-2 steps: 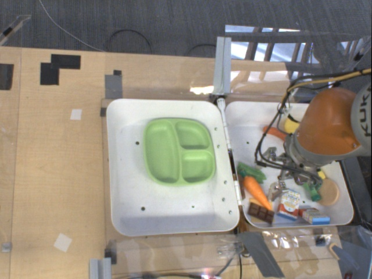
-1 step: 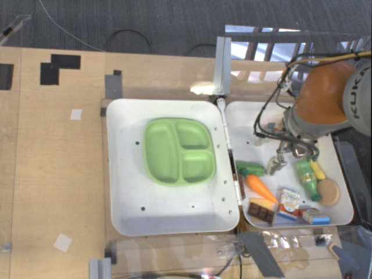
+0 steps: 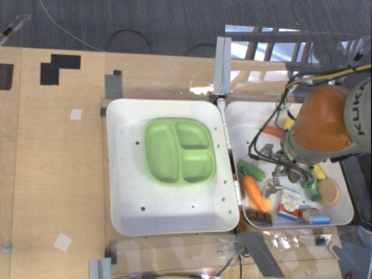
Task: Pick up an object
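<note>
My gripper [image 3: 278,179] hangs over the right bin [image 3: 244,121], under the arm's orange band [image 3: 318,121]. Just left of it lies an orange carrot [image 3: 254,193] with a green leafy piece [image 3: 251,169] at its top. Below the gripper sit a small white carton [image 3: 289,201], a brown chocolate-like block [image 3: 259,216] and a small red and blue box [image 3: 315,218]. A tan round piece [image 3: 328,192], a green item [image 3: 312,189] and a yellow item [image 3: 319,171] lie to its right. An orange strip [image 3: 272,131] shows near the arm.
The left bin [image 3: 125,214] holds a green divided plate [image 3: 178,150]. A metal divider [image 3: 230,156] separates the two bins. Cables [image 3: 273,121] loop off the arm above the right bin. Bare wooden bench [image 3: 52,173] lies to the left.
</note>
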`<state>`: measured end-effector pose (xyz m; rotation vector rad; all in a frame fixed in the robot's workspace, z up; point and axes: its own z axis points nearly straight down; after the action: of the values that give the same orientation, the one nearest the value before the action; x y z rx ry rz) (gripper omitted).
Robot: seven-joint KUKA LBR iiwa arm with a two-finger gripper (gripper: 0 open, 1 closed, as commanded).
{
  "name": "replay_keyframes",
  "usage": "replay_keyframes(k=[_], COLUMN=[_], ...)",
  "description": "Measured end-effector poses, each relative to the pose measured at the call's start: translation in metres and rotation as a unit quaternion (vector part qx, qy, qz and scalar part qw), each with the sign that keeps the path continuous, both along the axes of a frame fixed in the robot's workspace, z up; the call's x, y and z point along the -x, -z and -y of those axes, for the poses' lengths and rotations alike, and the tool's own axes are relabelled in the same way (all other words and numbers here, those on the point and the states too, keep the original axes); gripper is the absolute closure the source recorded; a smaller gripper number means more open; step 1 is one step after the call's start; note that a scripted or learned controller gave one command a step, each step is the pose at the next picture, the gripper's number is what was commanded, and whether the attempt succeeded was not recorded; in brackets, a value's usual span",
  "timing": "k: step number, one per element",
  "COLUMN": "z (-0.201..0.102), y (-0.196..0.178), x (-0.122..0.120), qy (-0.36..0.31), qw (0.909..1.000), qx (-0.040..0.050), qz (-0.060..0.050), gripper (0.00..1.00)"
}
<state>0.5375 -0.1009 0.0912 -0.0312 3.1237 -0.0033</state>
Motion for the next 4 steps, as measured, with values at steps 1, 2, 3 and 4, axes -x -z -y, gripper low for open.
replay_keyframes(k=[1, 2, 3, 4], z=[-0.003, 0.013, 0.018, 0.047], y=[0.002, 0.0, 0.002, -0.057], x=[-0.097, 0.009, -0.075, -0.056], qy=[0.059, 0.109, 0.12, 0.015], qw=[0.9982, 0.994, 0.9928, 0.9999], qx=[-0.002, -0.002, -0.0024, 0.0], qz=[-0.001, -0.002, -0.001, -0.002], gripper=[0.0, 0.0, 0.0, 0.0])
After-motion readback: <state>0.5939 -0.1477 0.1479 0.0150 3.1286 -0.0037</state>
